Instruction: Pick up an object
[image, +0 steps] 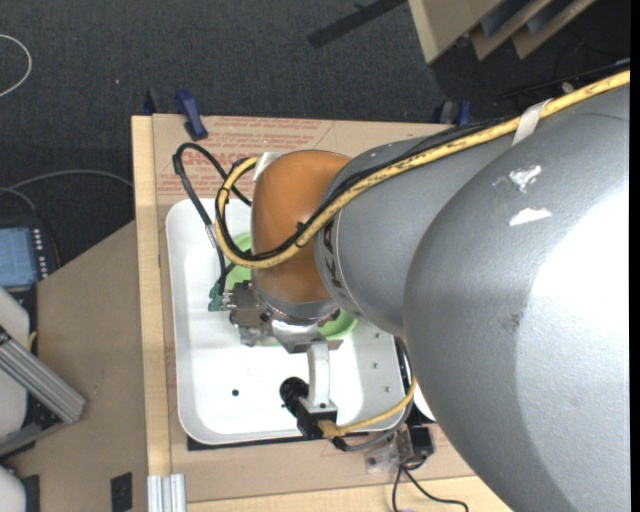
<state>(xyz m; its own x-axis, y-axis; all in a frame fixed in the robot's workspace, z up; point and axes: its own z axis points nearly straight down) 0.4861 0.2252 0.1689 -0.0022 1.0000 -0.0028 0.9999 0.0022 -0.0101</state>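
The big grey arm is sweeping in from the right, smooth and rounded, its matt shell catching soft highlights. Its glossy orange band is sitting right over the white bin. Below that band, the metal-collared pincer is pointing down into the bin, and the wrist is covering it from above, so I cannot tell whether it is open or closed.

The bin is looking shallow and smooth, plastic-like, with rounded corners and a raised rim. Inside it, a lime-green thing is peeking out as thin curved slivers on either side of the wrist, directly under the pincer; its full shape is hidden. Whether the two are touching is not clear. A tiny dark speck is lying on the bare white floor nearer the front rim.

The table is showing a pale wooden edge, and a blue clamp is gripping its far corner.
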